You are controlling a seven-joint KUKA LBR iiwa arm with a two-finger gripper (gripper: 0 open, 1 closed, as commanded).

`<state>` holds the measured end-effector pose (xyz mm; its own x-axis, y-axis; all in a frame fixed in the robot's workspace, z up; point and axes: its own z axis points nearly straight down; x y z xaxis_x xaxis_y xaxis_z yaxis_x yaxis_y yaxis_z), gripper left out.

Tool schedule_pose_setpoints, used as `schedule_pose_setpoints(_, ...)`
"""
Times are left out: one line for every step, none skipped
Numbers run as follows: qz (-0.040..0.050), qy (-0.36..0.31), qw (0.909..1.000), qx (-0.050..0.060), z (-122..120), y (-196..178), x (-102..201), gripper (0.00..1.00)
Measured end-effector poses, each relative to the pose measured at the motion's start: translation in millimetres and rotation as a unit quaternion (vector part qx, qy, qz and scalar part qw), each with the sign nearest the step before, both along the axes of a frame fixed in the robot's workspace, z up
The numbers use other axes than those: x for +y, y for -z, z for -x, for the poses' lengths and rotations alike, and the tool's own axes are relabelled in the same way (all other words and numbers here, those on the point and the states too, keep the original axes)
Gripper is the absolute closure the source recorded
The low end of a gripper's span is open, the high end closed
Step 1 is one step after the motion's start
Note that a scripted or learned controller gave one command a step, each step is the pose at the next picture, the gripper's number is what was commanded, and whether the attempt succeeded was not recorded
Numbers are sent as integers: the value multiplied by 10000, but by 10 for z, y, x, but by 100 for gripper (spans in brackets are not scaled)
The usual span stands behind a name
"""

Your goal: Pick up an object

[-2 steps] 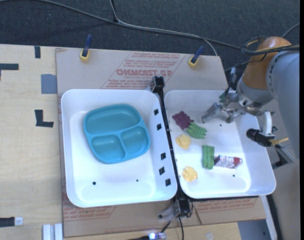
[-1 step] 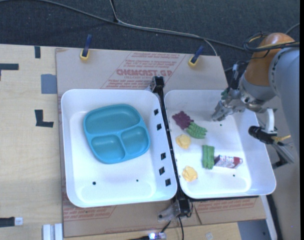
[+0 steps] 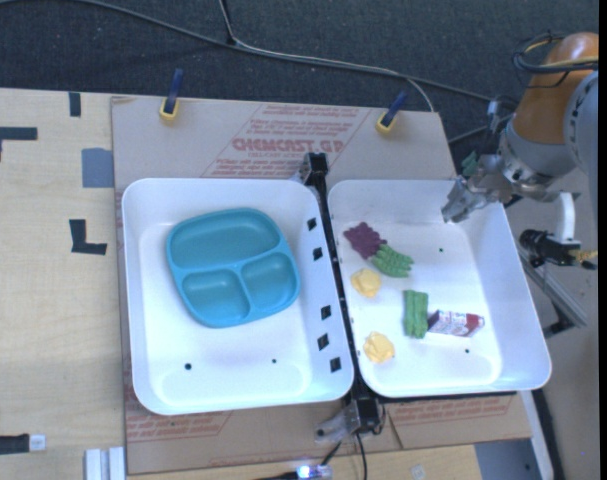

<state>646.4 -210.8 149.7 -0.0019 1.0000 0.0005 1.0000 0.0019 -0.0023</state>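
While the tool (image 3: 461,206) hovers at the right bin's (image 3: 513,268) far edge, grip state indeterminate, the nearest object, a purple toy (image 3: 363,237), lies leftward.

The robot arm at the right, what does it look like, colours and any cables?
The arm is grey and rounded, with an orange band at the top near the frame edge. Dark cables loop beside that band. It narrows to a small grey metallic gripper over the right white bin's upper corner.
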Motion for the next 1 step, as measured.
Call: schedule_pose_setpoints(-1, 2, 10000, 0, 17, -545, 36, 100)
